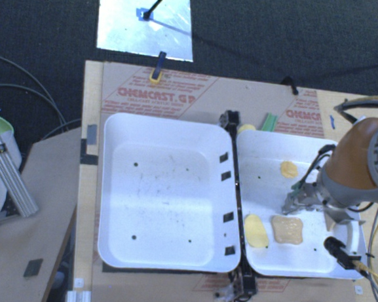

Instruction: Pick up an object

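The arm (362, 162) is reaching into the right bin (321, 143) and its gripper (294, 203) is hanging low over the bin's floor. Its tip is showing as a grey blur, so it cannot be told whether it is open or closed, and nothing can be seen held in it.

A tan slice (287, 230) is lying just below the tip, towards the bin's near wall; whether the two are touching cannot be told. A yellow oval (256, 231) is lying beside the slice, to the lower left of the tip and close to the wall between the bins. A small orange piece (289, 169) is sitting on the far side of the tip, apart from it, on bare floor.

The left bin (112, 128) is lying well away to the left of the gripper. Both bins are resting on a cardboard sheet (181, 94).
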Tool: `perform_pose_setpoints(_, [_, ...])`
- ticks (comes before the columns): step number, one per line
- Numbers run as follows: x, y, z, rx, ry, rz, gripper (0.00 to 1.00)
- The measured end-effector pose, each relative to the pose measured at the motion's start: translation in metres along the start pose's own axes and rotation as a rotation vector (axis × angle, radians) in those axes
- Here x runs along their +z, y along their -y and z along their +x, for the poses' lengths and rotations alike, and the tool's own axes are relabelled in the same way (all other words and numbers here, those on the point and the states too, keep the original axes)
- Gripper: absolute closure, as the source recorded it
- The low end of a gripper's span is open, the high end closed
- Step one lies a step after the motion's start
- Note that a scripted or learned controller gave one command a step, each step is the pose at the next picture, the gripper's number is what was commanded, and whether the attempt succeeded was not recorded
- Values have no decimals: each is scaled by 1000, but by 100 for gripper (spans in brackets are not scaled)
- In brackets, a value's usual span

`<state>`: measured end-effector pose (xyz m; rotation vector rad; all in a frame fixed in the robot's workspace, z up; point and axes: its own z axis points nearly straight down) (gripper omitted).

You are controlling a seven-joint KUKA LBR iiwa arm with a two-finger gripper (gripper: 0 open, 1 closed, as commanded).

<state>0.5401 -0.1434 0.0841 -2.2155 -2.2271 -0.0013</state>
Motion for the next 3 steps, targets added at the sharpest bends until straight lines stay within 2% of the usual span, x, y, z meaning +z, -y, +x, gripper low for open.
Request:
perform_pose_setpoints(1, [-1, 7, -68, 9, 5, -2, 100])
perform_pose_setpoints(2, [-1, -57, -7, -6, 1, -7, 100])
perform_pose_setpoints(3, [-2, -120, -67, 1, 6, -10, 100])
